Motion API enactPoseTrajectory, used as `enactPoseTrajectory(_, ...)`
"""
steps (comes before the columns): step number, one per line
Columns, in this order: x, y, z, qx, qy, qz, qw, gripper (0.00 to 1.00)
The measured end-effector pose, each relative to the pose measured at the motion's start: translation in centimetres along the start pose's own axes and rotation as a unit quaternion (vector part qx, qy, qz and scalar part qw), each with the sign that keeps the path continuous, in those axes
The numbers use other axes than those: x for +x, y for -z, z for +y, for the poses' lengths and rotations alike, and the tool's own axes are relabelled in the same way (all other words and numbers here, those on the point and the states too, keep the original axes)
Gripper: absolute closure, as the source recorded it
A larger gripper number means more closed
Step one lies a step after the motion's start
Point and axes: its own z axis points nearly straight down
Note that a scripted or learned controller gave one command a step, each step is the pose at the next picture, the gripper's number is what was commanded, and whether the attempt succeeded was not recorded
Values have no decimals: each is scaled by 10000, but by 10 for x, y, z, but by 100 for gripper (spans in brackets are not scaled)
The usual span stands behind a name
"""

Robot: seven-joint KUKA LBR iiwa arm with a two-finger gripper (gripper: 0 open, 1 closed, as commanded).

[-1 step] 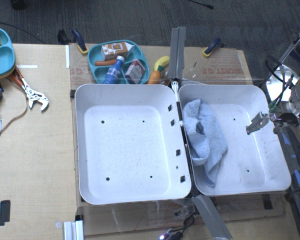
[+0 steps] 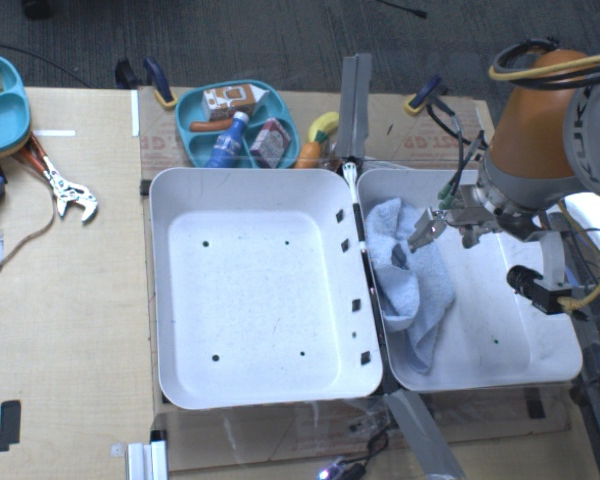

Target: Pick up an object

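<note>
Lying crumpled in the right bin (image 2: 540,363), against its left wall, the cloth (image 2: 412,278) is the one thing on hand to pick up. It is pale blue-grey, heaped into soft folds, with a thicker roll along the wall side and a thin tail running down towards the bin's near edge. By the look of it, it is light and limp: it should sag and trail when lifted, it will not slip the way hard plastic does, and nothing about it can break. The best hold seems to be a raised fold or ridge near the upper middle of the heap, where the fingers can pinch several layers at once; a flat single layer would likely be missed or slide out.

The gripper (image 2: 427,230) hangs over the upper part of the cloth, reaching in from the right. Whether its fingers are spread or closed I cannot tell from this view, and nothing is seen held between them.

The left bin (image 2: 180,268) stands beside it, wall to wall. Behind the bins sits a blue tray (image 2: 190,133) with small items, among them a blue bottle (image 2: 226,140) and a small box (image 2: 230,98) whose printing is too small to read. Part of some lettering shows on the arm (image 2: 550,108) at the right edge, cut off. A wrench (image 2: 70,196) lies on the bench to the left.
</note>
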Motion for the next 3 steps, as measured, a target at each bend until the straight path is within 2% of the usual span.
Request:
enactPoseTrajectory(1, -25, -79, 18, -4, 170, 1, 9999, 0)
enactPoseTrajectory(2, -26, -71, 18, 1, 157, -1, 9999, 100)
enactPoseTrajectory(3, -26, -71, 18, 1, 156, -2, 9999, 0)
